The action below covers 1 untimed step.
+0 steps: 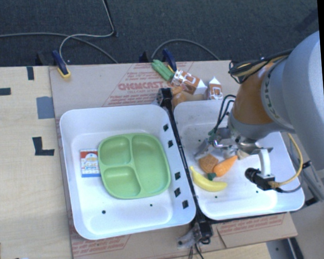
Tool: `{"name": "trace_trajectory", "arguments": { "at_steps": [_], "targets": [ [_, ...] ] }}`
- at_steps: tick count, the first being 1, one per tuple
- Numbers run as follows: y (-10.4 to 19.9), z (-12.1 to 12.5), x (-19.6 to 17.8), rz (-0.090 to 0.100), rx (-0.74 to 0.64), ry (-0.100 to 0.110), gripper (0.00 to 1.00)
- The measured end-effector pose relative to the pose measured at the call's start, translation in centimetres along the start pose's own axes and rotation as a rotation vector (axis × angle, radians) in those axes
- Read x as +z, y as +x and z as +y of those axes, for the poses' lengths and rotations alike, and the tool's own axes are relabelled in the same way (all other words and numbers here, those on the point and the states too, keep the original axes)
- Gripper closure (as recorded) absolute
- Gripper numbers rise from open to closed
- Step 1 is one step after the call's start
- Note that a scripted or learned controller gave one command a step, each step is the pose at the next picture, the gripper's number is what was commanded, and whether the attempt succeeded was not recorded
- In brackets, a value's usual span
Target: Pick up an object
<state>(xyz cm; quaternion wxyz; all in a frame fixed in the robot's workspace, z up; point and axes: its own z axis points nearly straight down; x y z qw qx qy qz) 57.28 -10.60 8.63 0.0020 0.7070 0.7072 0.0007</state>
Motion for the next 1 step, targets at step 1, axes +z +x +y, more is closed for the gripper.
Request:
{"name": "trace_trajectory", "arguments": {
  "at_steps": [1],
  "targets": [
    [0.80,-2.81,-0.03,-0.001,0.000,-0.002,0.00]
  ]
}}
